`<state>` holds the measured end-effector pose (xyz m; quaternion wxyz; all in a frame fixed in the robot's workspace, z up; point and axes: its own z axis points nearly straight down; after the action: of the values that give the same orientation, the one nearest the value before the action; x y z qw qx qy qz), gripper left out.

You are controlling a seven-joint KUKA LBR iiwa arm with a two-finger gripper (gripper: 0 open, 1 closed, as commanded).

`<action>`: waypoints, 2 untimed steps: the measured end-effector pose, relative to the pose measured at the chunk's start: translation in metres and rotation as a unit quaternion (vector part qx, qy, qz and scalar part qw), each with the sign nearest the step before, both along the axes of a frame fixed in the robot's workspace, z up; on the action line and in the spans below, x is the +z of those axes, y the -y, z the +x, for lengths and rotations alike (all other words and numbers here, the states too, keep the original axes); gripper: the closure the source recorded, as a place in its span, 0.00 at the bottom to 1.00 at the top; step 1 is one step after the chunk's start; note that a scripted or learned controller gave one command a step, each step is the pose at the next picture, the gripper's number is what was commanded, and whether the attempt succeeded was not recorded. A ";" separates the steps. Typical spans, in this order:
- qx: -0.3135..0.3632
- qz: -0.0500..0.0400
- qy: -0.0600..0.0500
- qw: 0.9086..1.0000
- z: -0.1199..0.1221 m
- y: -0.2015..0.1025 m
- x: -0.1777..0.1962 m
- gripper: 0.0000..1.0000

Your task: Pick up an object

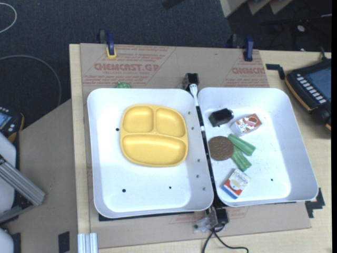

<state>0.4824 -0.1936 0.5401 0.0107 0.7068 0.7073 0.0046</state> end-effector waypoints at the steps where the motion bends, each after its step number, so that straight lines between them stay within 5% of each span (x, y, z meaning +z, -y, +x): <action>1: -0.002 0.006 -0.017 1.000 -0.004 0.018 -0.135 1.00; 2: 0.000 0.000 -0.002 1.000 -0.003 0.031 0.004 1.00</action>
<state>0.4794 -0.2250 0.5441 0.0096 0.7068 0.7073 0.0031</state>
